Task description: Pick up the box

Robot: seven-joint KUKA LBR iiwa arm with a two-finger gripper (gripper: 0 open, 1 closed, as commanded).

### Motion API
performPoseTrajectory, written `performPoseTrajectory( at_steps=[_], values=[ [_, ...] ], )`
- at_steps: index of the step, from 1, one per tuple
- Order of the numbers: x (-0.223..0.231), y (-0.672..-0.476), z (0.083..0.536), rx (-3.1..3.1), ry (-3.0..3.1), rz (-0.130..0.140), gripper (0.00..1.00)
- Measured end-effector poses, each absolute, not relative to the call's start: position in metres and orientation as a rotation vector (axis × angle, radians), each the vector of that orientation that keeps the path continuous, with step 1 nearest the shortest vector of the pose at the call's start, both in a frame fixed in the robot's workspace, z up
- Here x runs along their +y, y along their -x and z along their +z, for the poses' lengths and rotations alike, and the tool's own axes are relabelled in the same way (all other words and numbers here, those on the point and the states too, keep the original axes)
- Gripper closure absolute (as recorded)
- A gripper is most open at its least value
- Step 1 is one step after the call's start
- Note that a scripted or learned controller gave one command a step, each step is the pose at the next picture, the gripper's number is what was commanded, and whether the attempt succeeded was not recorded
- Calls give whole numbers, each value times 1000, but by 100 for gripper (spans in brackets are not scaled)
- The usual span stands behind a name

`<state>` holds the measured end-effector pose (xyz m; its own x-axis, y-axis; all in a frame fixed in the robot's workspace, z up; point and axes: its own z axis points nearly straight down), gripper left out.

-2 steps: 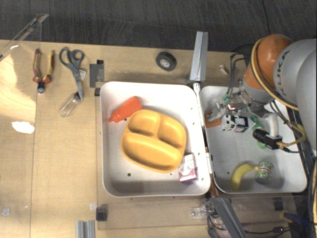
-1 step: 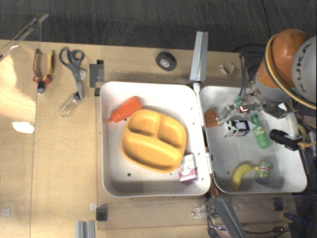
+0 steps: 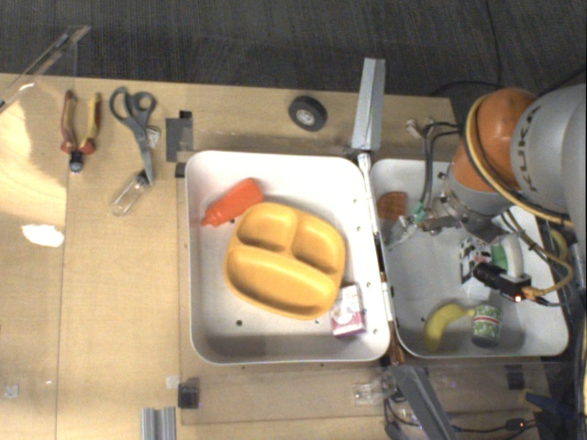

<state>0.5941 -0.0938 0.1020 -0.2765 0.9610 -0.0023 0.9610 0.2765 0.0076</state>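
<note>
One box (image 3: 348,311) beside yellow tray (image 3: 285,258).

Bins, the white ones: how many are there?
2. The left bin holds the yellow tray and box; the right bin sits under the arm.

One fixed camera hangs above the bench (image 3: 110,282), looking down at a slant, far enough back to take in both white bins (image 3: 197,337) and dark floor beyond.
</note>
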Motion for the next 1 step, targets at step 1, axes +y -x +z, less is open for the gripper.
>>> performPoseTrajectory(
  at_steps=[1],
  values=[
    [-189, -550, 169, 2541, -1832, 5, 0]
  ],
)
